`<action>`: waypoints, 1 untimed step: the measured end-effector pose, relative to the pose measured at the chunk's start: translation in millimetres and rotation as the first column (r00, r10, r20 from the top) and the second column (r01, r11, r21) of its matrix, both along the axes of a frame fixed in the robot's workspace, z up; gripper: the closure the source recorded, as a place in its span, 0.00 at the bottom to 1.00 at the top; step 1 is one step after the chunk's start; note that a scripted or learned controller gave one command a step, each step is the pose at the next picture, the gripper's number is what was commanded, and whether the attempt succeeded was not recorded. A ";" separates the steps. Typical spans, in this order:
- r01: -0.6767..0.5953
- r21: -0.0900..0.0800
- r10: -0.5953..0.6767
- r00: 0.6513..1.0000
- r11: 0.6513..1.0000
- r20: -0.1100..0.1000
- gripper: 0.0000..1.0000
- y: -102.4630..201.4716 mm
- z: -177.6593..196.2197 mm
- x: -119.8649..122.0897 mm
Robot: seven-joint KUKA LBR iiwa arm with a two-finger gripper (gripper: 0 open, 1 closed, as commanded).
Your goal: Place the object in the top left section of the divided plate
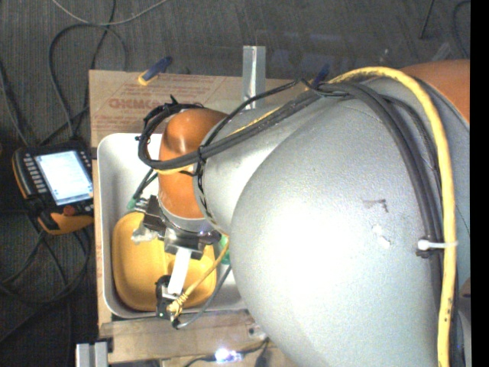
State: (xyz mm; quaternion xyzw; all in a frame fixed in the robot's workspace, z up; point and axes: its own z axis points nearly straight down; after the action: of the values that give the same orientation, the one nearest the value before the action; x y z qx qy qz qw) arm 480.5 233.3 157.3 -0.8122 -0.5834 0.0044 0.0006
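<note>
The grey arm looms across, covering the right side of the white bin; its wrist masks much of the yellow plate, whose sections can't be told apart.

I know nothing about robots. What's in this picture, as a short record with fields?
arm: grey, with an orange band, reaching in from the right over the bin
bin: white, resting on cardboard
plate: yellow, in the bin, partly under the arm
left of bench: lit handheld screen on carpet
</note>
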 end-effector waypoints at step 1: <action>0.037 -0.002 -0.037 0.999 0.999 0.004 0.00 -109.2 154.2 54.6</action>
State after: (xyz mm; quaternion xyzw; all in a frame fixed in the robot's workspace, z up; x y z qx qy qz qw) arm 535.1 124.1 311.5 -0.8229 -0.5682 0.0035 -0.0011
